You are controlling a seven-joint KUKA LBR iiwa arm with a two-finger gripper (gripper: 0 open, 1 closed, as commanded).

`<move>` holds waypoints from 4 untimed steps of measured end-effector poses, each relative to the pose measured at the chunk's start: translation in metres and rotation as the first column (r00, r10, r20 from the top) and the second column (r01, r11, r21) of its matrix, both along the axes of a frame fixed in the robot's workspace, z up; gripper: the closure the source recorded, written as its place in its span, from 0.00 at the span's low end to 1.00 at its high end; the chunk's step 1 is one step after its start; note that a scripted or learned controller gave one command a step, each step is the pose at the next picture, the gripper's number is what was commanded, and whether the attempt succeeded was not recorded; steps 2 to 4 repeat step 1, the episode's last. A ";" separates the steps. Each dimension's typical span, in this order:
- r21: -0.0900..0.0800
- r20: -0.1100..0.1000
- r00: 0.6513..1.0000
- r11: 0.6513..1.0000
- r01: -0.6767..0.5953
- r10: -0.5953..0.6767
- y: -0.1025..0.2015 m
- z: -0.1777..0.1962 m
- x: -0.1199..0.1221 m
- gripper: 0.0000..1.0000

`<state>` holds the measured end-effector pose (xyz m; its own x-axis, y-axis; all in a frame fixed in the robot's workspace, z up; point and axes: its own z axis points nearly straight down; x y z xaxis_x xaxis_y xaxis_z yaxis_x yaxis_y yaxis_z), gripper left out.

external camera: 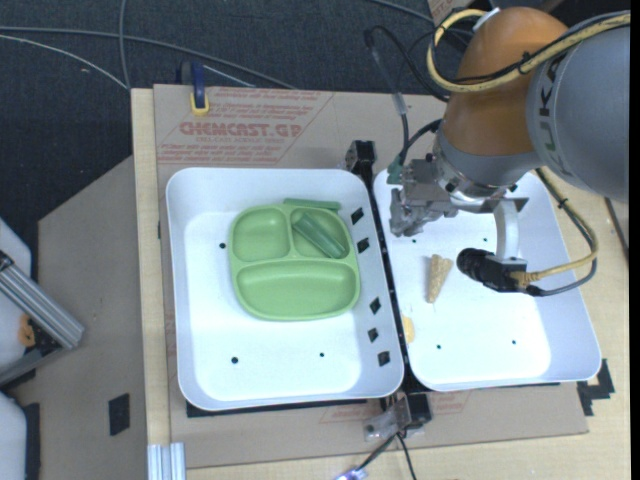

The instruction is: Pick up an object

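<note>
Cone-shaped tan object (436, 277) lies in the right bin (520, 358), just below the pincer (408, 216), which hovers apart from it; its grip state cannot be told. Approach step, apparently: next, descend squarely over the cone.

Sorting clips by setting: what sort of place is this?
Probably a robotics lab bench: an industrial arm hangs over two white bins, loose cables run across dark carpet, and a green divided plate serves as test object.
</note>
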<state>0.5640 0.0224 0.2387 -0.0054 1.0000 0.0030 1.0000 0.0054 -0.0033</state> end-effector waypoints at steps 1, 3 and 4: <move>-0.001 -0.002 1.000 1.000 0.002 -0.002 0.037 -0.006 -0.022 1.00; -0.001 -0.002 1.000 1.000 0.002 -0.002 0.037 -0.006 -0.022 1.00; -0.001 -0.002 1.000 1.000 0.002 -0.002 0.037 -0.006 -0.022 1.00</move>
